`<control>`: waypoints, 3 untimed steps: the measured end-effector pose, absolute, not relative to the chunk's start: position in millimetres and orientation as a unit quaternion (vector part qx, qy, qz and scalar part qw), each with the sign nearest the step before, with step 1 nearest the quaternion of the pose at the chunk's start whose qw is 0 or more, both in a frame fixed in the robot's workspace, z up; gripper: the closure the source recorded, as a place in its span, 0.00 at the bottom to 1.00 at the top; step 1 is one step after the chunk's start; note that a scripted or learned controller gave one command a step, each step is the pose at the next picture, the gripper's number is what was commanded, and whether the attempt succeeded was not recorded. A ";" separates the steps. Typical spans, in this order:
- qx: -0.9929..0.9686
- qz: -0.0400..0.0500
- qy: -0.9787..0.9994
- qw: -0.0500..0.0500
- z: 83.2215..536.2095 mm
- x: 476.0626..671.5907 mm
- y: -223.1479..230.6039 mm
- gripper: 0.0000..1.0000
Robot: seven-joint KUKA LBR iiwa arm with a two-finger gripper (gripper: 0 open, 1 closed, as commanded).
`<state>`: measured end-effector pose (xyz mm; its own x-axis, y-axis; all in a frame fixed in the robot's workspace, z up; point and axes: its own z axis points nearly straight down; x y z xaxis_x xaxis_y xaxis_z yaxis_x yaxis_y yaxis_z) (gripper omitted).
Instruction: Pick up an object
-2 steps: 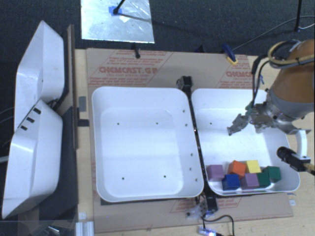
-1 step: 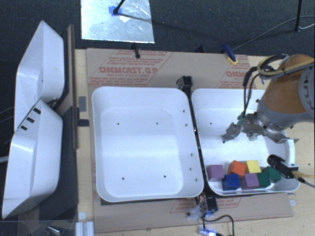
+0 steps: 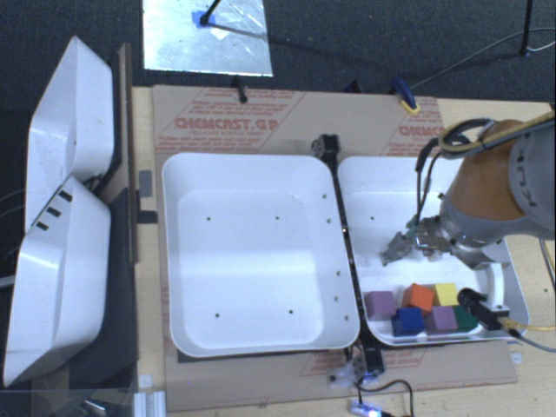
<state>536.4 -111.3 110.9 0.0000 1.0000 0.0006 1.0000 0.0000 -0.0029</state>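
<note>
Hand (image 3: 398, 248) over right bin (image 3: 373, 181), above block cluster (image 3: 421, 309) at near edge. Hand's spread: cannot tell, nothing seen in it. Pick not yet made; descent, grasp, lift all remain.

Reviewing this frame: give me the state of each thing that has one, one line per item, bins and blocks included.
hand: over the right bin, above the blocks, nothing visibly held.
right bin: holds a cluster of blocks at its near end.
purple block: resting flat, leftmost.
blue block: lying against the near wall.
orange block: tilted, leaning on its neighbours.
yellow block: resting in the cluster.
</note>
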 end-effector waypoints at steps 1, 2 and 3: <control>-0.707 0.000 -0.707 0.001 85.6 536.1 -111.1 0.00; -0.707 0.000 -0.707 -0.001 97.1 536.9 -111.3 1.00; -0.707 -0.001 -0.707 -0.002 140.7 542.5 -114.1 1.00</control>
<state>542.5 -114.1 140.7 -0.0005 1.0000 -0.0007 1.0000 0.0005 0.0043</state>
